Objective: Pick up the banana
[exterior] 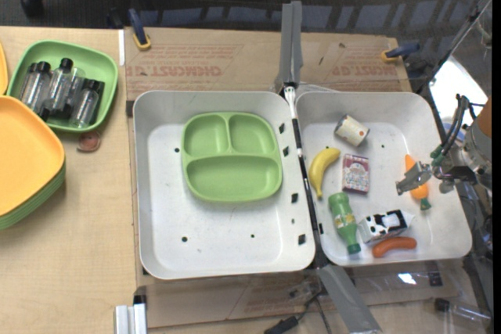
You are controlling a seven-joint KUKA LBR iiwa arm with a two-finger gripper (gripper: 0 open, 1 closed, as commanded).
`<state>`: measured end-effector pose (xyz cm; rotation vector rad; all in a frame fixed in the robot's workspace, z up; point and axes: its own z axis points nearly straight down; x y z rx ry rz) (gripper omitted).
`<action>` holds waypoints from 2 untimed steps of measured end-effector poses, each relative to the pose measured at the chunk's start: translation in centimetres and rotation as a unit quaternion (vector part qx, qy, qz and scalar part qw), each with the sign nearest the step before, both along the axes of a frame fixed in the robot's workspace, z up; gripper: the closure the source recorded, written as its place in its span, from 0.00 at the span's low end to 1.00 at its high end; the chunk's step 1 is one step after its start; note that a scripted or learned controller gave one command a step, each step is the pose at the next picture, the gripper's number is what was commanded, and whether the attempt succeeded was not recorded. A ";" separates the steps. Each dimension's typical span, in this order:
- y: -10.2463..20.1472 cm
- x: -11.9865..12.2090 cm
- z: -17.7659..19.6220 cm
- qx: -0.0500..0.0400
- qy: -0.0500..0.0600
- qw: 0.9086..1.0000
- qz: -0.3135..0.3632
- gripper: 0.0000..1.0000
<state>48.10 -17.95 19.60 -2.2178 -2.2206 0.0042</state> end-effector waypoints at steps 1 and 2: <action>0.0 0.1 0.8 0.000 0.000 1.000 0.000 1.00; -4.3 -0.4 -0.2 0.000 -0.001 0.997 0.081 1.00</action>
